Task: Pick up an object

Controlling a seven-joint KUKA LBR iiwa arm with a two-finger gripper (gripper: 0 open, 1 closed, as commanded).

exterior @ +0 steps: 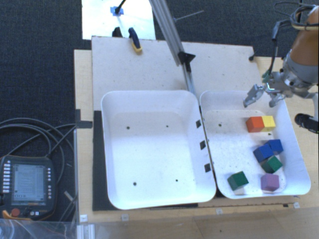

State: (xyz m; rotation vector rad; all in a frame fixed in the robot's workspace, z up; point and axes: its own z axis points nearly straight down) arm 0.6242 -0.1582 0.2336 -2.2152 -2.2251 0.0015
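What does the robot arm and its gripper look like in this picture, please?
The arm is grey metal with an orange band above the wrist. Thin dark cables loop around its upper part. The gripper is silvery metal with two slim fingers, and a small teal detail near its base.

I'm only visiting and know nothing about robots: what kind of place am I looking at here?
Most likely a robotics lab's test bench. A robot arm with a gripper hangs over a white bin of small coloured blocks, and a handheld control pendant with cables lies on the dark carpet.
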